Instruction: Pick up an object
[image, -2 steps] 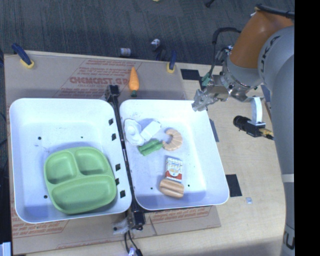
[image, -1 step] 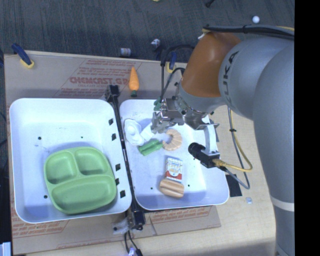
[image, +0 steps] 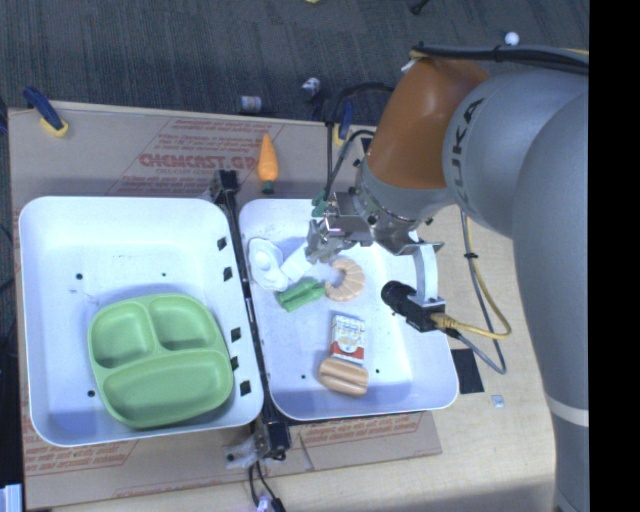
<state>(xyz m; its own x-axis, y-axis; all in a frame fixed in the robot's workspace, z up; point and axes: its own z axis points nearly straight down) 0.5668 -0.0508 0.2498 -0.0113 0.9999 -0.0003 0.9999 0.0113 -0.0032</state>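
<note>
1. The arm (image: 480, 130) covers the right bin's (image: 430, 385) far corner.
2. The gripper (image: 325, 243) hangs low over that bin; its state cannot be told from this view.
3. Just beneath lie a white object (image: 265, 262), a green piece (image: 301, 294) and a tan ring (image: 348, 280).
4. The green tray (image: 160, 358) sits in the left bin (image: 60, 230).

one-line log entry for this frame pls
arm: over right bin | gripper: above white item, grasp unconfirmed | right bin: green piece, donut, packet, hot dog | left bin: green tray
</note>
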